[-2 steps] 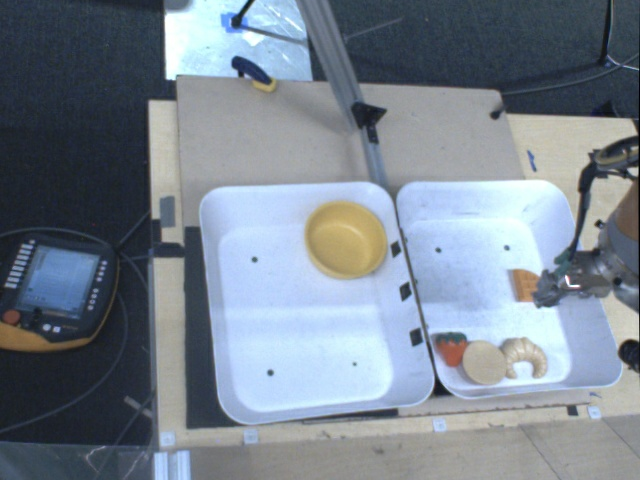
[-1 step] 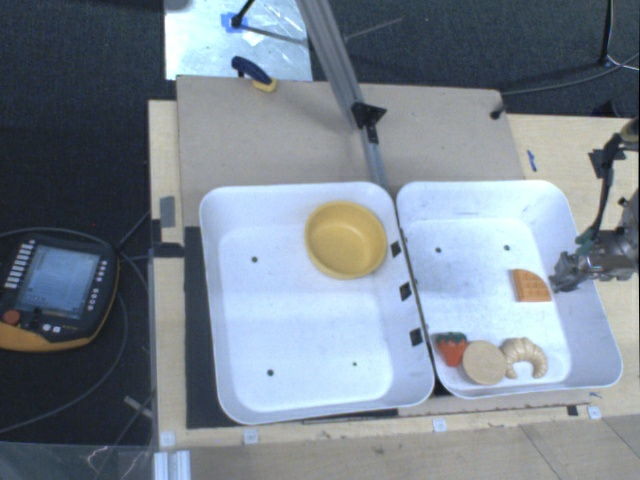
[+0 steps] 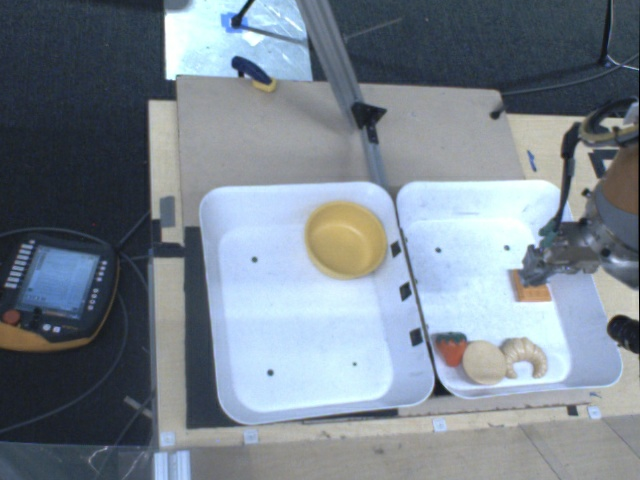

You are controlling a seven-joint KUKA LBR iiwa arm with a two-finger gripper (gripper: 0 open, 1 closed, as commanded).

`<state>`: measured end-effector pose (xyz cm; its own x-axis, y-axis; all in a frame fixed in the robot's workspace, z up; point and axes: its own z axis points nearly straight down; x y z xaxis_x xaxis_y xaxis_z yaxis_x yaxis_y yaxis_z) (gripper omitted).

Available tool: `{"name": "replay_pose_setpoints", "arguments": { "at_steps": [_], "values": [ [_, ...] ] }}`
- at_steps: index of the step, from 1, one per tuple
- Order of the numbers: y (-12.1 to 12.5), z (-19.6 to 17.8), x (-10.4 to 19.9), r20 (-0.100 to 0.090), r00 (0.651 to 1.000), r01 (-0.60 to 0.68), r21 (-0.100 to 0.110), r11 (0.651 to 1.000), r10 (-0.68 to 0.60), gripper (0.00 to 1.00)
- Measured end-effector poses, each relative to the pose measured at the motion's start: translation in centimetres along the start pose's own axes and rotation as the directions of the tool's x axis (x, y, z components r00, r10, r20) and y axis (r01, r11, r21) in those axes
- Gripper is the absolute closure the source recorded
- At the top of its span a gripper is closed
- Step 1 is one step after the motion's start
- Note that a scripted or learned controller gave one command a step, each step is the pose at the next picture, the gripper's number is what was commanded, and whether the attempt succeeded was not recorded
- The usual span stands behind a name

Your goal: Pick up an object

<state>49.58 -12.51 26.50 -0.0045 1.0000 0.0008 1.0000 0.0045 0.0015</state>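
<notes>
From my overhead feed I have the gripper (image 3: 537,268) low over the right bin (image 3: 470,218), near that bin's right wall, with the grey arm (image 3: 615,208) reaching in from the right edge. Directly beneath its tip lies a flat orange block (image 3: 532,290) on the bin floor; the dark finger assembly overlaps the block's upper edge, so I read it as touching or just above it. I cannot tell how far the fingers are spread, nor whether they have the block between them, because the gripper body hides them from this angle. Along the right bin's near wall, well apart from the gripper, sit three small items in a row: a red tomato-like piece (image 3: 452,348), a round pale bun (image 3: 484,362) just beside it, and a croissant (image 3: 526,356) touching the bun's right side. In the left bin (image 3: 250,368), a yellow bowl (image 3: 346,239) stands upright near the far right corner.
</notes>
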Motion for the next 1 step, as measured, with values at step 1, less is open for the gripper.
{"name": "replay_pose_setpoints", "arguments": {
  "at_steps": [1],
  "values": [
    [1.97, 0.03, 4.18, 0.000, 1.000, -0.001, 0.001, 1.000, 0.001, 1.00]
  ]
}}
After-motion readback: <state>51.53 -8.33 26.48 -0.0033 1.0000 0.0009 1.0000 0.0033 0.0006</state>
